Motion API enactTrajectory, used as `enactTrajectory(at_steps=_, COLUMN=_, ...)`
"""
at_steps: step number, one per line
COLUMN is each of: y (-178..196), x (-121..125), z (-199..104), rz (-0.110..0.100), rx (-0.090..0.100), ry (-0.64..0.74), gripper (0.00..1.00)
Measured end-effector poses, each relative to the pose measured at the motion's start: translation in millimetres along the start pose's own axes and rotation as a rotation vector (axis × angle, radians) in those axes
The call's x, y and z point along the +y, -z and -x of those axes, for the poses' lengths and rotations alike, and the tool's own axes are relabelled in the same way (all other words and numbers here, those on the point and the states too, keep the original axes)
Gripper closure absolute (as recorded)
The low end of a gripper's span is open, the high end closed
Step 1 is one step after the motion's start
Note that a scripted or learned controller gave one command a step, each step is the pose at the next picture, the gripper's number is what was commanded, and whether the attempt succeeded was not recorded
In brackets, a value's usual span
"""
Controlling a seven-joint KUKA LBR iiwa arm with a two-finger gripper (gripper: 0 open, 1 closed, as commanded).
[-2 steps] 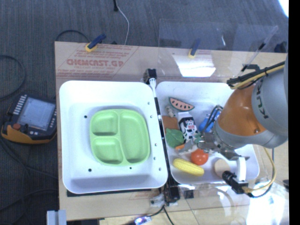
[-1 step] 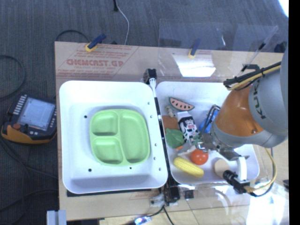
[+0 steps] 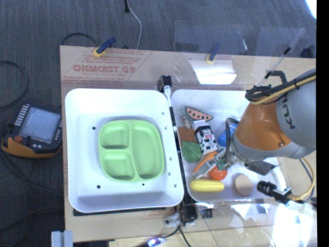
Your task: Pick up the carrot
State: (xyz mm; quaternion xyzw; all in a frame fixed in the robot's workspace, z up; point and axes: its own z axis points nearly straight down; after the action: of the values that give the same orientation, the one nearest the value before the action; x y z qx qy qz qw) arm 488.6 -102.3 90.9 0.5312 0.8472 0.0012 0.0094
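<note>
We see the carrot [image 3: 204, 161] lying aslant in the right bin [image 3: 226, 101], crowded between a green leaf piece [image 3: 190, 151] on its left, a tomato [image 3: 217, 174] and a corn cob [image 3: 207, 186] on its near side. The gripper [image 3: 224, 160] sits low at the carrot's right end, though we cannot tell how it stands. The left bin [image 3: 82, 138] holds a green divided plate [image 3: 131, 150] with bare white floor around it.

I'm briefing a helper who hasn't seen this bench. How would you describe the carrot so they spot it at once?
Look in the right bin, near its front half, beside the gripper. The carrot is the thin orange stick lying slantwise between the green leaf and the round red tomato, just above the yellow corn.
</note>
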Motion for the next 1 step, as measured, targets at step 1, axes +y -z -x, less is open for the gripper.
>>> enactTrajectory(at_steps=1, y=10.3, x=0.9, z=-0.2, rz=0.001, rx=0.002, ry=-0.002, gripper=1.0)
